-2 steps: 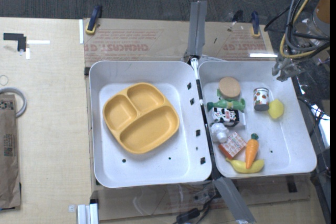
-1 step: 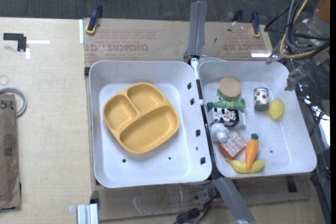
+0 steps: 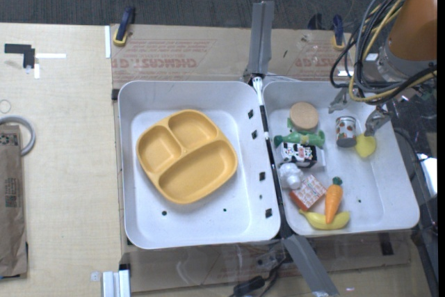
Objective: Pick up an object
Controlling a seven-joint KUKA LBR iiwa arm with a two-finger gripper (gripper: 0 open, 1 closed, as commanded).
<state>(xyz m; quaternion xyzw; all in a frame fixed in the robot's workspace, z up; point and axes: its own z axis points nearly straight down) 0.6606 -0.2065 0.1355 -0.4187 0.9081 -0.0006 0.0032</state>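
Note:
The right bin [image 3: 389, 209] holds several small objects. A round tan burger toy [image 3: 304, 116] lies at the back, with a green piece [image 3: 300, 139] and a black-and-white packet [image 3: 300, 155] in front of it. A small jar [image 3: 345, 131] and a yellow fruit [image 3: 366, 145] sit further right. An orange carrot [image 3: 333, 199], a banana [image 3: 327, 220] and a red box [image 3: 307, 192] lie near the front. My gripper [image 3: 357, 111] hangs over the bin's back right, just above the jar and the yellow fruit. Its fingers [image 3: 338, 101] are spread open and hold nothing.
A yellow divided plate [image 3: 186, 155] lies in the left bin [image 3: 139, 219]. A grey divider bar [image 3: 261, 45] runs between the bins. Cables [image 3: 375, 17] loop off the arm's wrist at the upper right. Blue clamps [image 3: 124, 24] hold cardboard at the back.

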